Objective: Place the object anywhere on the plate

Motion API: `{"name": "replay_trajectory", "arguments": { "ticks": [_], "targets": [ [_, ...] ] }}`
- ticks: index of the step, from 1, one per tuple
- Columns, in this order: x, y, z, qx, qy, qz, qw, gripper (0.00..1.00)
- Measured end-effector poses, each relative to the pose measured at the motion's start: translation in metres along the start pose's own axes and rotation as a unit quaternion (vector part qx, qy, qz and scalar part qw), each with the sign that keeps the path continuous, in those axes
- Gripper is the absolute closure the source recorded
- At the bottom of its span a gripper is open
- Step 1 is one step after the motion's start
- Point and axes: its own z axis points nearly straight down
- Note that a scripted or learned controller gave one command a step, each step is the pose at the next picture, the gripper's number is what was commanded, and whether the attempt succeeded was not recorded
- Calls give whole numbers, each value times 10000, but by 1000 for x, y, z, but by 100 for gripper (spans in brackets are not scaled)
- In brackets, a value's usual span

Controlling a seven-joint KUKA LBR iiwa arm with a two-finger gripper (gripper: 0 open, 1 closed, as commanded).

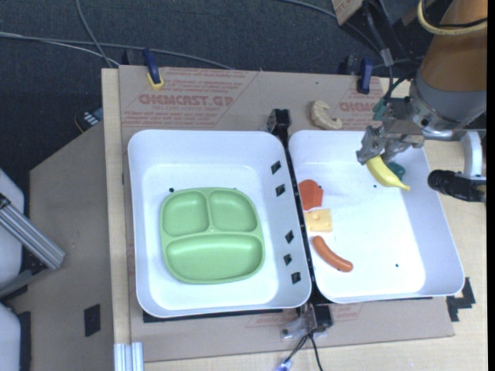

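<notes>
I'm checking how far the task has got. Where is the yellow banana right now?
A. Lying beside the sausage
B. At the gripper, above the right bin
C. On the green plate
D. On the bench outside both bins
B: the banana sits just under the gripper, over the right bin, away from the green plate.

We see the arm point(456, 45) reaching in from the upper right, its orange band above a grey wrist, the whole limb bent steeply downward. The gripper point(384, 159) hangs at its end, pointing down and slightly left — its fingers closed around a yellow banana point(389, 175), which juts out beneath them.
</notes>
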Motion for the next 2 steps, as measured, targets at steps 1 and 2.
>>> {"name": "replay_trajectory", "arguments": {
  "ticks": [1,2],
  "targets": [
    [54,-11,8,-4,5,-17,10000,100],
    [110,-31,28,8,7,-17,10000,100]
  ]
}}
